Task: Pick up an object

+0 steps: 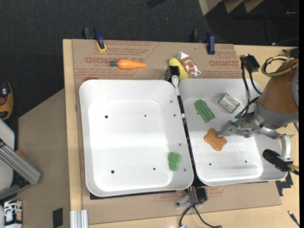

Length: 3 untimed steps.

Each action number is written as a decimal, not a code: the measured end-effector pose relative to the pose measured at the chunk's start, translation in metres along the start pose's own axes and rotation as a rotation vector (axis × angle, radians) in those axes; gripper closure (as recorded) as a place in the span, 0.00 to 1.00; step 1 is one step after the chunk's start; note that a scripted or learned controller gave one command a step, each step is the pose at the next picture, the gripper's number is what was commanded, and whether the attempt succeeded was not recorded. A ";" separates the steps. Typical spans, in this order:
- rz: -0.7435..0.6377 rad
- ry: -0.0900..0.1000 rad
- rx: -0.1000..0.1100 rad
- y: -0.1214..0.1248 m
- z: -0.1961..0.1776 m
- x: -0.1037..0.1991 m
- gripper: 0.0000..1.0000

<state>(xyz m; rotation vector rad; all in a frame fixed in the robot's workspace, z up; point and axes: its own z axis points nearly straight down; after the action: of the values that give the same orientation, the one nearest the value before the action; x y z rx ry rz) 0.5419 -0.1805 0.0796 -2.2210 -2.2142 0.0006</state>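
Note:
In the right bin (237, 172), an orange lumpy toy (214, 140) lies near the middle-left. My gripper (225, 130) reaches in from the right, low over the bin floor, with its tip just right of and above the orange toy. Nothing shows between its tips. A green ridged piece (204, 110) lies further back in the same bin, and a small grey-white block (229, 102) sits to the right of it. A small green toy (174, 161) rests in the left bin (123, 127) near its front right corner.
Behind the bins, on the cardboard, lie a toy carrot (128, 64) and a yellow and orange-white toy cluster (184, 67). Black cables (247, 80) hang over the right bin's back right. Blue clamps (99, 41) hold the board's far edge.

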 end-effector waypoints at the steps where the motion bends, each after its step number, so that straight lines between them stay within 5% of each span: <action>1: -0.002 -0.006 -0.009 0.003 -0.017 -0.002 1.00; 2: 0.001 -0.001 0.003 -0.059 -0.004 -0.004 1.00; 3: -0.010 -0.008 -0.026 0.006 -0.244 0.040 1.00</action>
<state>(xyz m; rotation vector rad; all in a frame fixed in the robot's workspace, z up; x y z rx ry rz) 0.5492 -0.1414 0.3239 -2.2273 -2.2423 -0.0197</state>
